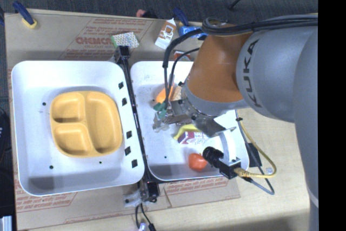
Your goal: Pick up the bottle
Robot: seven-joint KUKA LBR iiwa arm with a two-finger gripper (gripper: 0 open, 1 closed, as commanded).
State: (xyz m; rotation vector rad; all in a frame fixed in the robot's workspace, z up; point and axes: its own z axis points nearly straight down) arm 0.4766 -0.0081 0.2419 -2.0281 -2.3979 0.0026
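The grey arm with its orange band [216, 70] reaches over the right bin [146, 76] and hides most of the bin's middle. My gripper [164, 118] hangs low over the bin's left-centre floor. Just below and right of it lies a yellow, white and purple item [186, 135], possibly the bottle, partly under the wrist. A small green piece [160, 107] shows right at the gripper's upper edge, touching or nearly so. An orange object [161, 96] sits just above that.
A red rounded object [197, 162] lies near the right bin's front wall. The left bin [21, 116] holds a yellow divided plate [85, 123]. Cables and a black connector [216, 158] trail off the wrist. Cards and clips lie on the cardboard behind the bins [165, 34].
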